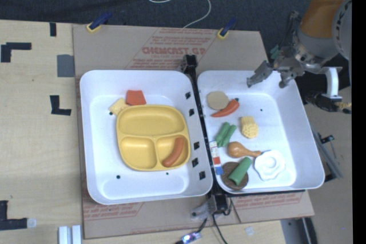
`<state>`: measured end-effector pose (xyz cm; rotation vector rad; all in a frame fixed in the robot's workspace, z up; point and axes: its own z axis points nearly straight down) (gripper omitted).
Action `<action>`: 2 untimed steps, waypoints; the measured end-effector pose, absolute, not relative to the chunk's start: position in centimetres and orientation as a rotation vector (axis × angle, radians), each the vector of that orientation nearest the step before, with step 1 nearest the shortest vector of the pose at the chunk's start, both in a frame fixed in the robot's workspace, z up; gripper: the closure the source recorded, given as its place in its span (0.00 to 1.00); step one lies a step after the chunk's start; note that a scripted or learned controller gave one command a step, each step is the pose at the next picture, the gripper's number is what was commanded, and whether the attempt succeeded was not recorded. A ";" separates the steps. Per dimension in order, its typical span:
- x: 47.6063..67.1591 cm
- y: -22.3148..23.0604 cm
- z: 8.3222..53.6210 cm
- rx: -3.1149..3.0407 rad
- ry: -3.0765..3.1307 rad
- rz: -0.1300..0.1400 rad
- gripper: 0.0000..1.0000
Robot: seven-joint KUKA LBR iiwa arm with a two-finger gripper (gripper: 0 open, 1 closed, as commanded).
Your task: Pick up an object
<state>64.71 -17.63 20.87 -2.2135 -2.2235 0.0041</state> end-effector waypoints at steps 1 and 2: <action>64.8 -17.6 21.0 -2.215 -2.227 0.001 0.00; 64.5 -17.3 16.5 -2.217 -2.221 0.006 0.00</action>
